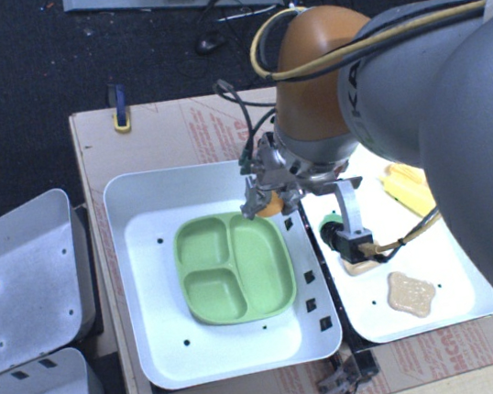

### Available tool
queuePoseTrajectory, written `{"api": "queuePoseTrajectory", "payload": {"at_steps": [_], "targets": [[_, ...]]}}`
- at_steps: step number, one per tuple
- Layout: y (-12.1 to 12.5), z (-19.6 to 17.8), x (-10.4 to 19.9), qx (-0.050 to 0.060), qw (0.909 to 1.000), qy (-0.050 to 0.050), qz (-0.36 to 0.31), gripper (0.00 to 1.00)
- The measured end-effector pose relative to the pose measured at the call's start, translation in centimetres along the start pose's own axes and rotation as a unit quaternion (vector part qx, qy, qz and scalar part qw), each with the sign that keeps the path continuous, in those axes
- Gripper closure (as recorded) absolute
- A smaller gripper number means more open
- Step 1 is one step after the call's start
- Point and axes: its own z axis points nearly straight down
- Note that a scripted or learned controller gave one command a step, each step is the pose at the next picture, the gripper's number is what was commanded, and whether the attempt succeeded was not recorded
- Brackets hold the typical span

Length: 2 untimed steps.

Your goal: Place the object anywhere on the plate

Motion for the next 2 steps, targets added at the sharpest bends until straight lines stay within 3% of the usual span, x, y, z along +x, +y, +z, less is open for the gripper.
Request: {"api": "queuePoseTrajectory", "payload": {"at_steps": [1,2], "targets": [[2.47,0.54,2.86,0.0,1.0,0.0,0.001,1.0],[2.4,0.52,2.64,0.0,1.0,-0.001,0.003,0.0]]}}
